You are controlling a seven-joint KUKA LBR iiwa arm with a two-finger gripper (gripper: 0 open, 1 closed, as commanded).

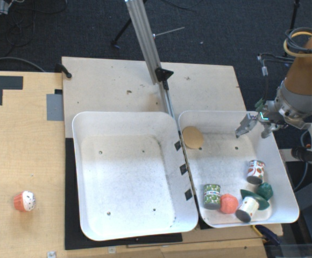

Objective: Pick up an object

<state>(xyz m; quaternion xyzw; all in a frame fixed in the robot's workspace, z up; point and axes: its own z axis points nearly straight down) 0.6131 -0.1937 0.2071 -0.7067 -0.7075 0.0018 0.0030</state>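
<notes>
Two white bins sat side by side on the bench (118, 85). The arm's pincer (255, 127) hung over the right bin's (285, 211) far edge, its fingers spread apart with nothing between them. That bin held six things: a tan disc (192, 137) near the far left corner, a red-and-white can (255, 171), a green-labelled can (212, 195), an orange ball (229, 203), a dark green piece (264, 190), and a white cup (247, 208) lying with its long axis slanting down-left, dark mouth nearest. No label text was readable.
</notes>
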